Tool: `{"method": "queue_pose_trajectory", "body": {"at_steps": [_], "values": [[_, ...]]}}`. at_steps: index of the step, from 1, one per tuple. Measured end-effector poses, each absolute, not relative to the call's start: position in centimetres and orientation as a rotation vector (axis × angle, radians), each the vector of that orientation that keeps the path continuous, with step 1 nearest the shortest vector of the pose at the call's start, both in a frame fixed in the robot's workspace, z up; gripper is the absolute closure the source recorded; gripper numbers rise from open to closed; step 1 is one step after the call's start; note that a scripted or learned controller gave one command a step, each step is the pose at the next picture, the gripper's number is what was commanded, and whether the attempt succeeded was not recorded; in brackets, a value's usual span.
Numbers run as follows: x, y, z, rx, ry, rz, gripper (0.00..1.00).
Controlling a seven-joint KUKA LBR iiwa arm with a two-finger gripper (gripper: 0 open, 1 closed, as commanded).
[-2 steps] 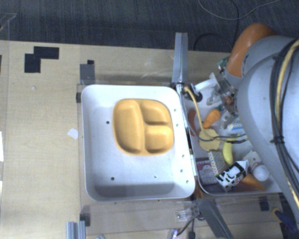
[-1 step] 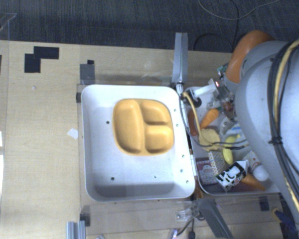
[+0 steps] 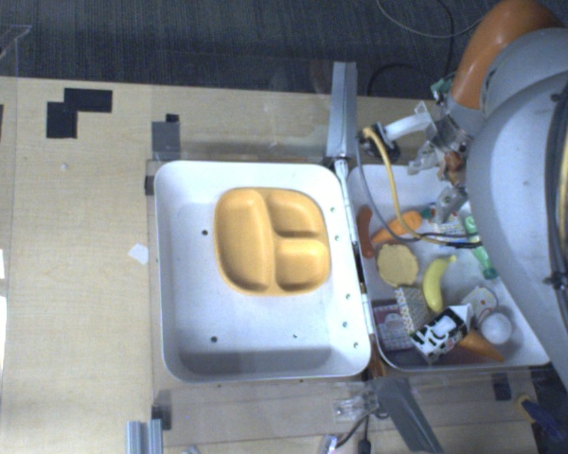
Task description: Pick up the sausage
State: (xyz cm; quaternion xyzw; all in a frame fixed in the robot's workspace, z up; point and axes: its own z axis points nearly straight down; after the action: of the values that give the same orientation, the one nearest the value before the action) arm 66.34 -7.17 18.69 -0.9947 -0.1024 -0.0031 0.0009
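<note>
Now we need to get down on the sausage, the reddish-brown link lying against the left wall of the right bin, running roughly twelve to six along the divider. From the sausage, the carrot sits at about three o'clock, its tip close to the link or touching it, and the round yellow cookie-like piece lies at about five. The banana is farther off at four.

Our gripper hangs at about two o'clock from the sausage, over the upper part of the right bin, and we cannot tell whether it is spread or closed; cables and the wrist clutter it.

To do this well, we judge the approach should come from above with the closing line set across the sausage's short width, nine to three. The wall on the nine o'clock side leaves little room, so we would centre on the middle of the link, away from the carrot tip. The left bin with the yellow divided tray plays no part.
</note>
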Motion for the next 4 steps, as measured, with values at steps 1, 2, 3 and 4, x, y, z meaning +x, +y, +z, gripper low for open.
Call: {"method": "queue_pose_trajectory", "body": {"at_steps": [1,2,3,4], "values": [[62.4,-0.1,18.6,-3.123,-0.32,-0.006,0.0],[65.7,6.1,18.6,-3.107,-0.446,-0.008,0.0],[65.2,8.7,18.5,-3.024,-0.851,-0.002,0.0],[64.3,11.7,10.8,-3.102,-0.484,-0.005,0.0]]}}
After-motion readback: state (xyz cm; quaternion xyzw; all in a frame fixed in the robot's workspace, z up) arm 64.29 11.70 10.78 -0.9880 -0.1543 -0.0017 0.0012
